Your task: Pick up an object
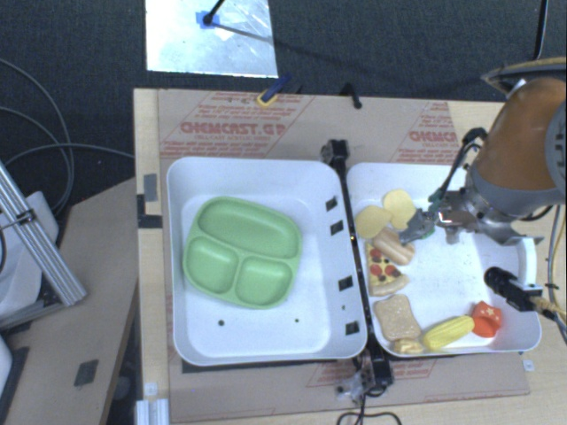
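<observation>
Hot dog (393, 247) lies beneath the arm's lowered jaws (416, 230).

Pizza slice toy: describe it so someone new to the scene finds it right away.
Look in the right white bin, along its left wall beside the divider between the bins. The pizza slice lies there, just below the hot dog and above the bread slice. It alone is a tan wedge dotted with red and green toppings.

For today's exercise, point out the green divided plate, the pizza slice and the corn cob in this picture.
green divided plate (240, 250): camera view, ridge between its compartments.
pizza slice (384, 271): camera view, its topped face.
corn cob (448, 331): camera view, middle of the yellow cob.
</observation>
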Available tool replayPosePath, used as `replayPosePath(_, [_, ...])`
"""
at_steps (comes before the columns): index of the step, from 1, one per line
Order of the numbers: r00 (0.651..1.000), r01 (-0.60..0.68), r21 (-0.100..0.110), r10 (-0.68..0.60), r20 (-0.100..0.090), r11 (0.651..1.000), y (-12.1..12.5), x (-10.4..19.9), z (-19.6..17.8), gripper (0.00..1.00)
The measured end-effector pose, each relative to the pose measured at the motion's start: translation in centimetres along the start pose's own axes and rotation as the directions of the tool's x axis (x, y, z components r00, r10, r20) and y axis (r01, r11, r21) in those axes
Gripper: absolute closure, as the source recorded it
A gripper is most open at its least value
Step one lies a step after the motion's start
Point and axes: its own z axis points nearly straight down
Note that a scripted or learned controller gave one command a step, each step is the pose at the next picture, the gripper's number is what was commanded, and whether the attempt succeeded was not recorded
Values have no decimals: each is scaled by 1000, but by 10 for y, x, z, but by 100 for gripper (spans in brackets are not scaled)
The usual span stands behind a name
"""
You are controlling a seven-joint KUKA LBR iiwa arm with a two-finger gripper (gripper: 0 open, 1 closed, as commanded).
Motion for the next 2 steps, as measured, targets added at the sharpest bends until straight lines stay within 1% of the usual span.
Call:
replayPosePath(1, [1000,-4,-1,4,-3,1000,-46,12,112,0])
replayPosePath(2, [1000,-3,2,3,-1,1000,-44,90,57,0])
